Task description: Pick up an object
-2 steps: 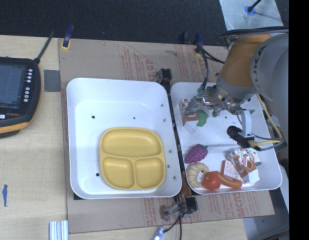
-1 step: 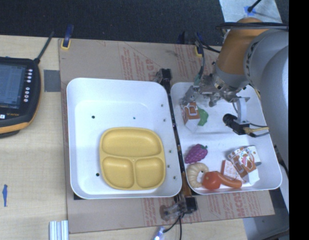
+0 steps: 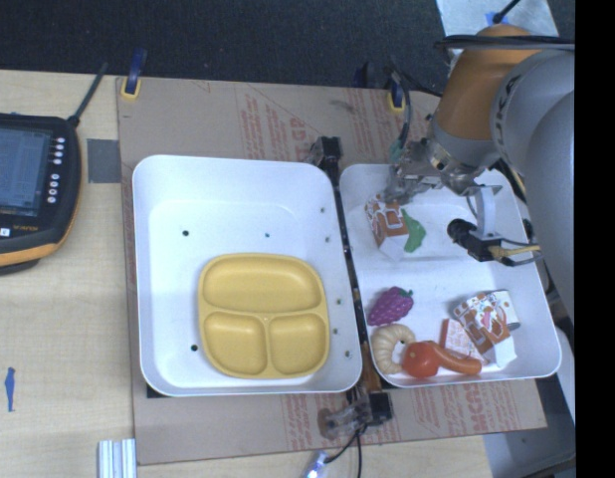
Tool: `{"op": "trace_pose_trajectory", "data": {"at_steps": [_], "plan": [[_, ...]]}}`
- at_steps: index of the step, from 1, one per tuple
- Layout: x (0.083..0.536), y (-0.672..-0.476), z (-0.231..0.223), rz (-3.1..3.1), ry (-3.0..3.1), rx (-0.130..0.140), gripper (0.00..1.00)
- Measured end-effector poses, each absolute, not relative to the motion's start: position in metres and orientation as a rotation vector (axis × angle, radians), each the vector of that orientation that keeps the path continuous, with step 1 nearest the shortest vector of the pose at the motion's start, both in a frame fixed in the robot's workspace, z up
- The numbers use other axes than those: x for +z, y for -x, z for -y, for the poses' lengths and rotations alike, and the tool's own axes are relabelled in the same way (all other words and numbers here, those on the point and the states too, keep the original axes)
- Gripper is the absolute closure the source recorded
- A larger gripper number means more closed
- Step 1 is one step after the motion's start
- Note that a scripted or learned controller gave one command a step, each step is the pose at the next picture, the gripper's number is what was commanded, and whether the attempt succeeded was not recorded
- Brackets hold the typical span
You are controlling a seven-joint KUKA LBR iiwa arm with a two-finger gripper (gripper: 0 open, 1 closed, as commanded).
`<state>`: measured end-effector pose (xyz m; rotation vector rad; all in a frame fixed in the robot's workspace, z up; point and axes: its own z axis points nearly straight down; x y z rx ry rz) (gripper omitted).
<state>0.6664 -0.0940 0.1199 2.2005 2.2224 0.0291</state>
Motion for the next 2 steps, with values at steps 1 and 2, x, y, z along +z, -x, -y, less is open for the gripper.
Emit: {"op": "trace_pose_trajectory", "data": {"at_steps": [1,2], "plan": [[0.118,-0.666,0.093,-2.226,-2.202,0.028,0.0],[0.094,-0.619,0.102,-2.226,-2.216,0.0,0.0]]}}
